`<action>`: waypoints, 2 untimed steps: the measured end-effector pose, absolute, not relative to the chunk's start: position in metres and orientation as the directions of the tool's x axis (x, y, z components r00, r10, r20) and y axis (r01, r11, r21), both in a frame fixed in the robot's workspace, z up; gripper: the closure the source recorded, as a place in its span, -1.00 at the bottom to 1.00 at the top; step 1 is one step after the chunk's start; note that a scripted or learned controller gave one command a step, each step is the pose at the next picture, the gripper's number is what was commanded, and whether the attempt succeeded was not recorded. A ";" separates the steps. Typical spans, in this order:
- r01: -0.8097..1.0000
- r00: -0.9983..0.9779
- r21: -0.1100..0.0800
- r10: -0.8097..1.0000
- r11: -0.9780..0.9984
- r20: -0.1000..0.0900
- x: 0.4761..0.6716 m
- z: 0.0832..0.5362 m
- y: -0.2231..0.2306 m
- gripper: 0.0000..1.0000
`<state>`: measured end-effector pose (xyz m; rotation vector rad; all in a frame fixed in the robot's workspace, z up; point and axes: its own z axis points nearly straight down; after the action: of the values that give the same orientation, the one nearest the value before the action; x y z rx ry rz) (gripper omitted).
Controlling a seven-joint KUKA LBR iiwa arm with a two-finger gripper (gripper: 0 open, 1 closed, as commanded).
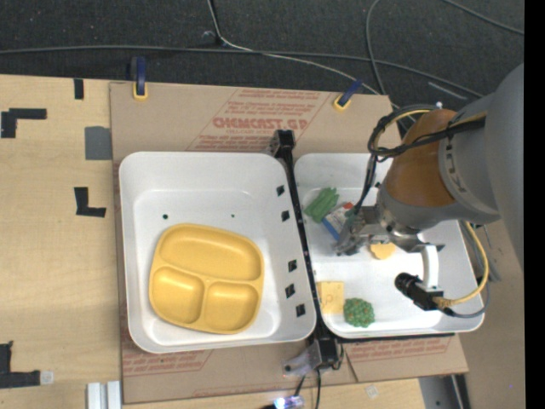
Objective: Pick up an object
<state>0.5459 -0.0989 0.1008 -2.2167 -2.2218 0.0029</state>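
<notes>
My gripper (347,239) is low in the right bin (451,326), near its middle left. Just left of it lies a small blue piece (329,226), and beyond that a green ridged toy (322,203). A small yellow piece (383,250) rests right beside the gripper on its right. Toward the bin's front edge are a yellow square tile (330,296) and a green broccoli-like toy (358,312). Whether anything sits in the gripper is hidden by the wrist.
The left bin (136,177) holds a yellow divided plate (206,277). A black divider (294,228) runs between the two bins. The arm's grey and orange body (434,173) covers the right bin's far right part.
</notes>
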 end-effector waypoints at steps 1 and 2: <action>1.000 0.000 0.004 1.000 0.000 -0.001 0.551 0.160 -0.106 1.00; 1.000 -0.001 0.004 1.000 0.001 -0.001 0.552 0.209 -0.106 1.00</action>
<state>0.5519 -0.1060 0.2088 -2.2229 -2.2252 -0.0038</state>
